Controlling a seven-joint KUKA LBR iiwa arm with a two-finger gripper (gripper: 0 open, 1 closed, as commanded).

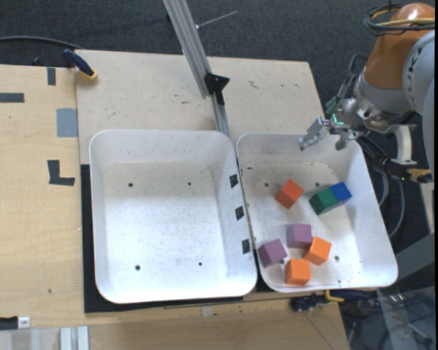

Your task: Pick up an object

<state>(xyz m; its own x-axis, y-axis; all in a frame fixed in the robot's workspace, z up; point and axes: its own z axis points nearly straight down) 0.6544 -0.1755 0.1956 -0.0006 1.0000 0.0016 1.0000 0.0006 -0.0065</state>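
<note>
The right bin (371, 217) holds several small blocks. An orange block (290, 193) lies near its middle, with a green block (323, 200) and a blue block (341, 192) touching each other to its right. Two purple blocks (300, 235) (271, 252) and two more orange blocks (318, 250) (298, 271) cluster at the front. My gripper (325, 135) hovers over the bin's back right corner, above and behind the blocks, open with nothing between its fingers.
The left bin (102, 195) stands beside the right one, their rims touching. A slanted metal rail (190, 39) runs from the top of the view down to the bins' shared edge. Cables hang near the arm at right.
</note>
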